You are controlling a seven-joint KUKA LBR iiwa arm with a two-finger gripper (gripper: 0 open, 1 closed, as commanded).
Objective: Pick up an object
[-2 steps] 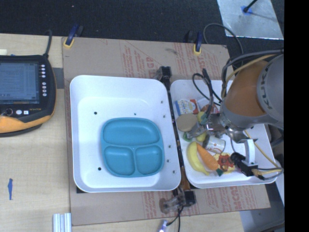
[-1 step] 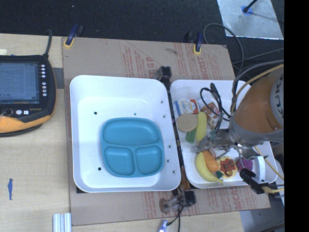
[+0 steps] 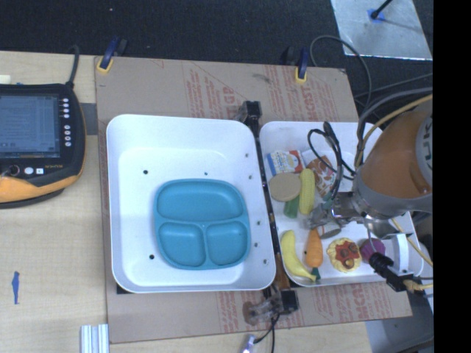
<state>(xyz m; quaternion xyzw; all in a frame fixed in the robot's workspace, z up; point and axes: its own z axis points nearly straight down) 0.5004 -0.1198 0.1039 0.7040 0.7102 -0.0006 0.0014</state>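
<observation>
My end effector hung over the right bin's middle, its grip state unclear, the carrot just toward the near edge, lengthwise near-to-far.

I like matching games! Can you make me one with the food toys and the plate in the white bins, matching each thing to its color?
Things:
1. curved toy banana
2. small toy carrot
3. three-part plastic plate
4. flat round disc

Colors:
A. light blue
B. tan
C. yellow
D. orange

Pairs: 1-C, 2-D, 3-A, 4-B
</observation>
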